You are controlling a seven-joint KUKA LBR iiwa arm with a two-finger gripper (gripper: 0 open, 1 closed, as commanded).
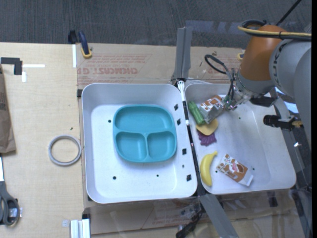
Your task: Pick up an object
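Note:
The right bin [267, 148] holds several objects. At its upper left lie a green object [196, 113], a white and orange snack packet [212, 103], a yellow flat piece [208, 129] and a small purple item [208, 139]. Near the front are a banana [207, 168] and a second brown and white packet [235, 170]. My gripper [217, 112] reaches down from the right onto the cluster at the upper left, right beside the snack packet and the green object. Its tip blends with the items under it.
The left bin [99, 172] holds a teal divided plate [145, 133]. A grey post [182, 58] stands between the bins at the back. On the bench to the left lie a tape ring [65, 149], scissors [8, 208] and a brown bag [6, 118].

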